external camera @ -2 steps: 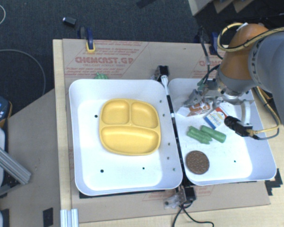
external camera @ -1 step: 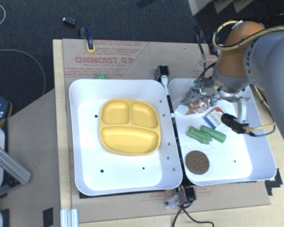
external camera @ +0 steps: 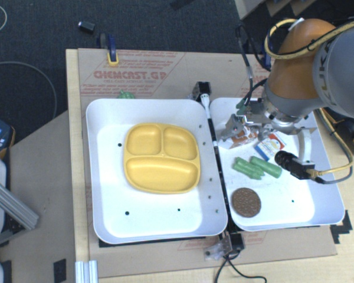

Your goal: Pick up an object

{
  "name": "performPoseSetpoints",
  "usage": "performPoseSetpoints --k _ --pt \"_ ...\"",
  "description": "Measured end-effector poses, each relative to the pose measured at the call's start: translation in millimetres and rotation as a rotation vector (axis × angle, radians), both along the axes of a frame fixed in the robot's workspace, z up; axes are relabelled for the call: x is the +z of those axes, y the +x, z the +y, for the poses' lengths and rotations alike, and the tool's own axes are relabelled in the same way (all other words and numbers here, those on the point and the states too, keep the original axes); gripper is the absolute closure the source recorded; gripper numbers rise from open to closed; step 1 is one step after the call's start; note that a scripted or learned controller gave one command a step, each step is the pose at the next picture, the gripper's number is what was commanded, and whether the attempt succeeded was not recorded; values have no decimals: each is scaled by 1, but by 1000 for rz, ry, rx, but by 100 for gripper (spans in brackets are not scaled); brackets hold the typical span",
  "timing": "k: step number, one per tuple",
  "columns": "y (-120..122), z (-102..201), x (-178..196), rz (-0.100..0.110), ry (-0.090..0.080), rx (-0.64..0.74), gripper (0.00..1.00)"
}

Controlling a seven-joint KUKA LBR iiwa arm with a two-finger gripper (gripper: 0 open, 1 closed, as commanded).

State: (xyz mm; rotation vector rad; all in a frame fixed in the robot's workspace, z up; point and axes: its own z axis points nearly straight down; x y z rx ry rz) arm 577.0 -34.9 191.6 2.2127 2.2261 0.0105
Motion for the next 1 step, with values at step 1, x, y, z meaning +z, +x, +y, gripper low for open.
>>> performPoseSetpoints --k 1 --pt "-69 15 23 11 0 -6 0"
